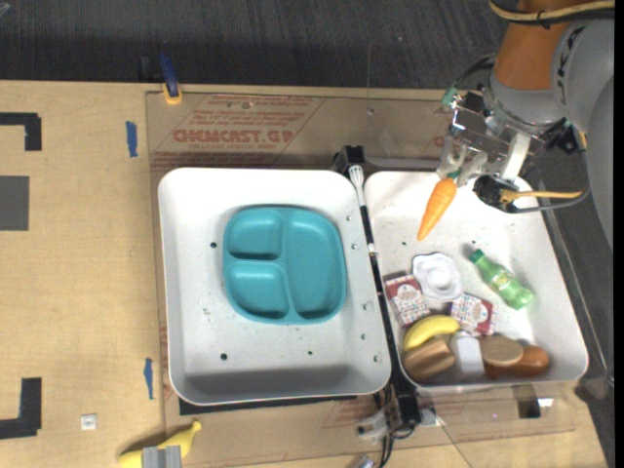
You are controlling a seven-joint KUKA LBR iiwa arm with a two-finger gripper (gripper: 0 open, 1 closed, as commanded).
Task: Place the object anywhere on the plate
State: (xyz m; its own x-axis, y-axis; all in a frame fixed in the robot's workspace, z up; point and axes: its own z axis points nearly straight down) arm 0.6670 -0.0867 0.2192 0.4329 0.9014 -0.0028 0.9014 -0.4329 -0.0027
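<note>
Bread [478, 356] and a banana [430, 331] crowd the right bin's [570, 300] six o'clock edge. At its twelve o'clock end the gripper [459, 169] is clamped on the carrot [437, 208] by its top, the carrot hanging with its long axis slanting toward seven o'clock. From there the plate [286, 263] lies toward eight o'clock in the left bin [195, 291], across the rims between the bins; I judge its compartments offer open room.

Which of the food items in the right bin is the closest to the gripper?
The carrot. It hangs right below the gripper, at the bin's far end; the other items lie at the near end.
</note>
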